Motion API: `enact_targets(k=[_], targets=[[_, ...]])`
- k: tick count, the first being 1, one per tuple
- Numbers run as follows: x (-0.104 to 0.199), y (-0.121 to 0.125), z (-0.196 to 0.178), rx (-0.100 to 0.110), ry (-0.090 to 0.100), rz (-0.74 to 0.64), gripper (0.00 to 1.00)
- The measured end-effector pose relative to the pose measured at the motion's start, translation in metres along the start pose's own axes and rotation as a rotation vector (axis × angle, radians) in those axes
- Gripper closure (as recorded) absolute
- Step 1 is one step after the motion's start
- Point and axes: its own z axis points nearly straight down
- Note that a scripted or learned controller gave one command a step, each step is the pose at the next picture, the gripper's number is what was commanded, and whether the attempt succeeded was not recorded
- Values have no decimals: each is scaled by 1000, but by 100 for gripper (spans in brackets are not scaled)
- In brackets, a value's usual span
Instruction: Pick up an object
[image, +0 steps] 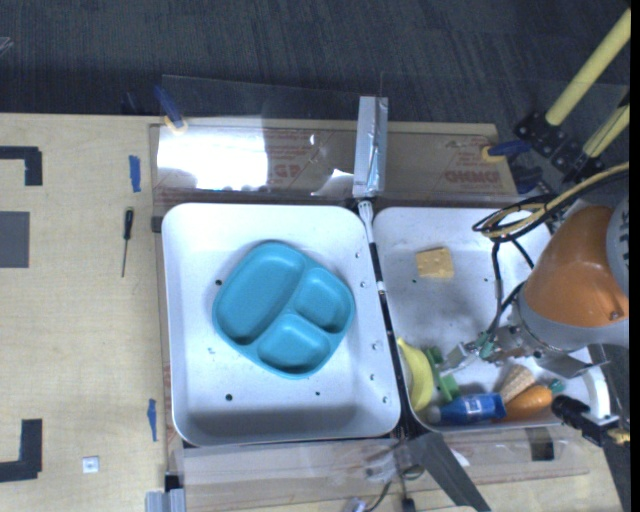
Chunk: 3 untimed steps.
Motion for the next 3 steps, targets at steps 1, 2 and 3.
enact_targets(k=[1,2,3], targets=[[-19,122,3,-10,-2,-75,0],[-2,83,3,-7,0,-77,0],[12,47,2,-8,0,-69,0]])
